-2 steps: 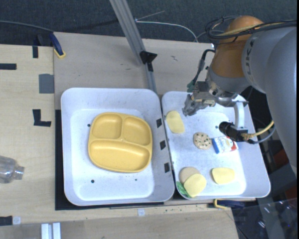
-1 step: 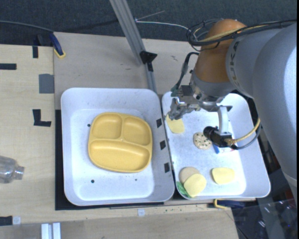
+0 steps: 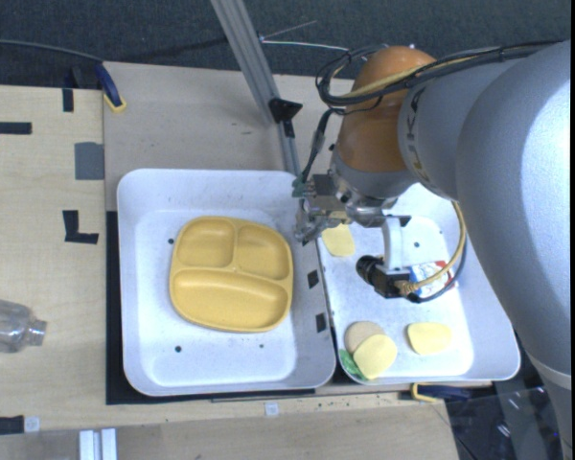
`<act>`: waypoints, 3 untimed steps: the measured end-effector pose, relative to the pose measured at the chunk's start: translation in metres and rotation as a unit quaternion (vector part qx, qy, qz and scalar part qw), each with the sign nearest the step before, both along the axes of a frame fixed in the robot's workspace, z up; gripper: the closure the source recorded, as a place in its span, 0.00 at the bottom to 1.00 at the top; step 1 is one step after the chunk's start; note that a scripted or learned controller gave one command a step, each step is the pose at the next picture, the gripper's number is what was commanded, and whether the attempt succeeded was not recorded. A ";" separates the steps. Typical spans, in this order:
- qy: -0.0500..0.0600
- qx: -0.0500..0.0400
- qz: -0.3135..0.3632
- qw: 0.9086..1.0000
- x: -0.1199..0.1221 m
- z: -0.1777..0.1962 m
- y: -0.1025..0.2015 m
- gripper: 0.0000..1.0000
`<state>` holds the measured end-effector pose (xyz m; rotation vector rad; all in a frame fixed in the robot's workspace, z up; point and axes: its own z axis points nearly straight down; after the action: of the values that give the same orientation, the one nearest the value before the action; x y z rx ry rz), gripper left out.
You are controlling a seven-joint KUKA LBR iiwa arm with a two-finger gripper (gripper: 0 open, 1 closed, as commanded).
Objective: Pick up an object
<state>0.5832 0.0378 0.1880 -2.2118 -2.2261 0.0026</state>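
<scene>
My gripper (image 3: 315, 220) hangs low over the top left corner of the right bin (image 3: 489, 348), right by the ridge between the two bins. A pale yellow piece (image 3: 340, 242) lies just right of it and partly beneath the wrist. Near the front of that bin lie a yellow disc (image 3: 428, 337), a yellow round piece (image 3: 377, 355) and a beige round piece (image 3: 362, 333) touching it. A yellow divided plate (image 3: 232, 272) rests in the left bin (image 3: 144, 257). The orange band and grey arm hide the back of the right bin.
A slanted metal pole (image 3: 248, 57) stands behind the bins and ends near the gripper. A clear plastic bottle (image 3: 8, 325) lies on the bench at far left. Black cables loop above the wrist, and a black fitting (image 3: 381, 276) with wires hangs below it.
</scene>
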 end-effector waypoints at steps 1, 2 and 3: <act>-0.003 0.000 -0.001 1.000 0.060 0.000 0.018 1.00; -0.001 -0.002 -0.004 1.000 0.039 0.013 -0.017 1.00; 0.000 -0.002 -0.003 1.000 0.022 -0.001 -0.017 1.00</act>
<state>0.6054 0.0204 0.1875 -2.2198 -2.2208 0.0070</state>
